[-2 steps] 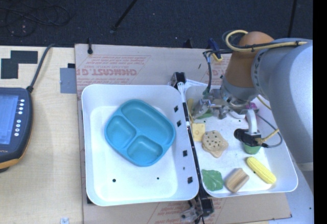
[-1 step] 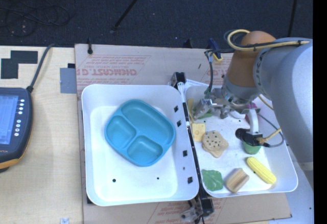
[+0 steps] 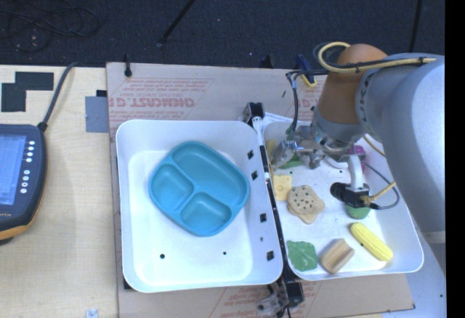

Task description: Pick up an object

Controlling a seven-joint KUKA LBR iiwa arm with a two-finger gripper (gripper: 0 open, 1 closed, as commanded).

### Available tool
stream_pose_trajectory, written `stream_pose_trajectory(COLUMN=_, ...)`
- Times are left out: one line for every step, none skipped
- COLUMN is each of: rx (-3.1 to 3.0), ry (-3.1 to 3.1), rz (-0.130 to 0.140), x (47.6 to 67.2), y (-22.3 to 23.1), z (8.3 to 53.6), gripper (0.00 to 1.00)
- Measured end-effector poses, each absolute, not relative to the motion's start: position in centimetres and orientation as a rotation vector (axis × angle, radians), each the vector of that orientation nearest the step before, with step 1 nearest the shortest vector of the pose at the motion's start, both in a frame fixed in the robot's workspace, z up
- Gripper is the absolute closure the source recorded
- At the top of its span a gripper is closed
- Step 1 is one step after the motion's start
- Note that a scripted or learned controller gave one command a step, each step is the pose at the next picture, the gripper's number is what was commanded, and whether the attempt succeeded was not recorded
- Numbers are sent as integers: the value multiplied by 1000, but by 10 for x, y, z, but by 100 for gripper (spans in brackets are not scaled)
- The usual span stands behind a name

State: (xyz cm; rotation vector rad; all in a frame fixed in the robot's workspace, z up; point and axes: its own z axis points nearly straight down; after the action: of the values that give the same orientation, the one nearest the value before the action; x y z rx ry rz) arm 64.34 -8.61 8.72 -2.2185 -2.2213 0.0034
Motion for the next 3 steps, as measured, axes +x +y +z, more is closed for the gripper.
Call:
stream_pose_trajectory(rx=-2218, ry=-2222, rz=4, x=643, y=-85, z=87, gripper=0)
stream_pose_trajectory(rx=-2221, ry=-2216, rz=5, x=595, y=-92, z=88, gripper=0)
stream_pose_trajectory(rx=-2220, ry=-2224, rz=-2, x=646, y=-87, z=88, gripper=0)
